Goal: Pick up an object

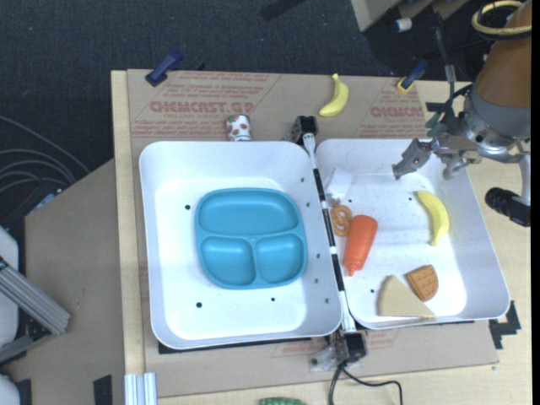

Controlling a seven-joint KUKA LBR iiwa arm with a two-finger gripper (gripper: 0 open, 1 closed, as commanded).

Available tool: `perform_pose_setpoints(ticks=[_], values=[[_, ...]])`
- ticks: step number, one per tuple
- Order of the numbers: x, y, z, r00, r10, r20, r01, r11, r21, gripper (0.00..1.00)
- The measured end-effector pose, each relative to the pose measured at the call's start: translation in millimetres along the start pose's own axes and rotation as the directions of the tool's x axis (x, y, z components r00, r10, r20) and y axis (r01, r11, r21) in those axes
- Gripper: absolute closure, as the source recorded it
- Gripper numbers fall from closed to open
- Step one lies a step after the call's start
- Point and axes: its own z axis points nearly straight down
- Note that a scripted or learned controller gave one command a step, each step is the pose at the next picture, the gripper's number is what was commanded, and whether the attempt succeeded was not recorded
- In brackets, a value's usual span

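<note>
The right bin (pixel 481 251) holds a yellow banana (pixel 434 216), an orange carrot (pixel 360 243), a pretzel (pixel 340 219), a small white piece (pixel 339 182), a tan wedge (pixel 396 299) and a brown chunk (pixel 422 282). My gripper (pixel 430 162) hangs over the far part of this bin, above and a little behind the banana. Its fingers (pixel 408 160) are spread open and nothing sits between them.
The left bin (pixel 164 251) carries a blue divided plate (pixel 250 236). On the bench behind the bins lie a second banana (pixel 335 97), a small spotted object (pixel 239 126) and two blue clips (pixel 163 67). The arm's orange band (pixel 506 78) stands at the far right.
</note>
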Motion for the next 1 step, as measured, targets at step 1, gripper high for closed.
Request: perform_pose_setpoints(ticks=[1], values=[[-24.9,-12.9,146.2,1.000,0.001,0.001,-0.001,1.000,-0.001,0.00]])
